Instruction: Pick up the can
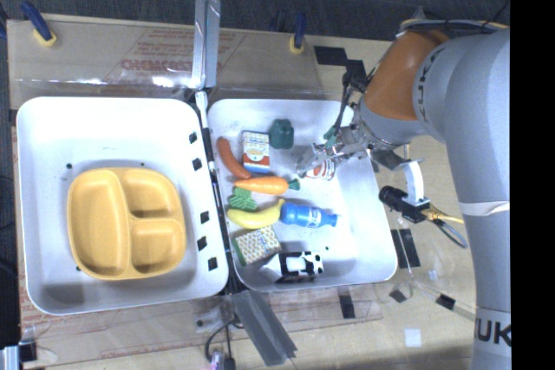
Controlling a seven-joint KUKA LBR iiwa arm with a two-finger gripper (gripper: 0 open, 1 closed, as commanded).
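The grey arm (460, 143) with its orange band reaches in from the right over the counter (104, 56), its jaws (334, 153) low over the upper right part of the right bin (373, 256); whether they are apart or together cannot be told, since the wrist hardware hides them; the can (321, 169), a small red-and-white thing lying beside the carrot's leafy end, sits just under that tooling, touching or very near it; judging by this, the step in hand is the descent onto the can, the grasp not yet shown; the next move calls for the jaws to straddle the can squarely and close before any lift, without nudging the neighbours. There are two white bins; the left bin (35, 186) holds one yellow divided plate (126, 221) with three compartments; the right bin holds, by count, one blue bottle (305, 216), one banana (254, 217), one carrot (260, 185), one sausage (228, 159), one small carton (255, 150), one dark green block (281, 133), one green leafy piece (242, 200), one patterned box (257, 245), one black-and-white toy (299, 265) and the one can.
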